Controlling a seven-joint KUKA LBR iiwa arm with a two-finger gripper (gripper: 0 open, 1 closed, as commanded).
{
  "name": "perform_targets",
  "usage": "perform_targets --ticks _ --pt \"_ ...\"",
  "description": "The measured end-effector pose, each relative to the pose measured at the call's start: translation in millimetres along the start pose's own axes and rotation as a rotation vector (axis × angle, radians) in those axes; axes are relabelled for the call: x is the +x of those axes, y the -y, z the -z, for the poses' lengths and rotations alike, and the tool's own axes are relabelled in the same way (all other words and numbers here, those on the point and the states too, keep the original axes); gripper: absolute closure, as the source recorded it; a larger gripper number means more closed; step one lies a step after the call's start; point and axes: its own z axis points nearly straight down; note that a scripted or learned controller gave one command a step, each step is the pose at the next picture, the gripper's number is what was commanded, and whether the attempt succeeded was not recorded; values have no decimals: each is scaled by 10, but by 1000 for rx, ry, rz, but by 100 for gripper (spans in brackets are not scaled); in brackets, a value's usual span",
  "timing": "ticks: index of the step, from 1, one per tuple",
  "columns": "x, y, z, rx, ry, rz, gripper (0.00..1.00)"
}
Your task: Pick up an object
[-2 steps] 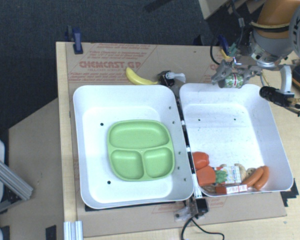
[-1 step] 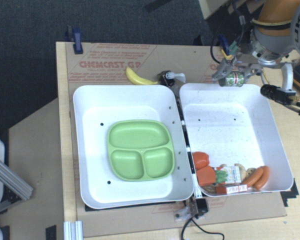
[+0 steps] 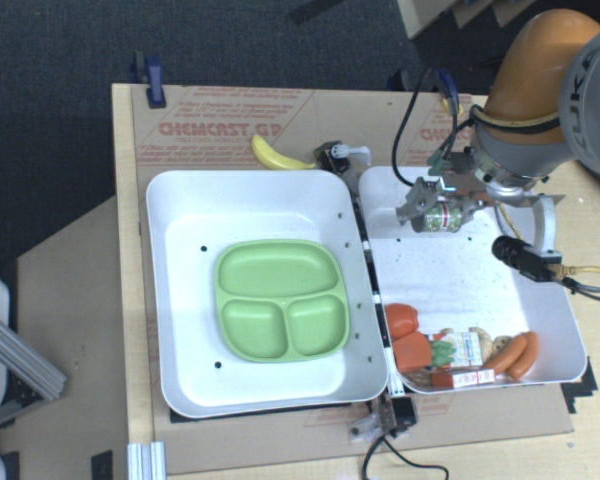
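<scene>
Gripper is seen over the far part of the right bin, with a small can-like object (greenish label, metallic end) caught between its fingers. The fingers are closed about it, pinching it at one end; the rest of the can juts out toward the bin's middle. Whether it is lifted off the floor or resting on it cannot be told from this angle.

Risks, as judged from here:
- The grip looks off-centre. A round body pinched near its end may swivel or slide out once it is raised, and would drop back into the bin.
- The bin's far wall and the divider between the bins are near; a sideways move could knock the can against either.
- The cable looping by the wrist could be snagged on a turn.

Containers:
- Left bin: one green divided tray is held, lying flat at the middle, three compartments, nothing in them.
- Right bin: a heap is gathered in the near corner. A red pepper-like piece, an orange-red block, a small printed packet and a sausage-shaped toy lie touching one another (other bits in the heap are too small to name). The heap lies well apart from the gripper.
- A banana lies outside both bins, on the board just beyond the left bin's far rim.
</scene>
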Motion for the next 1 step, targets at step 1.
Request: perform_targets --ticks 1 --pt "478 632 215 -3 0 2 100"
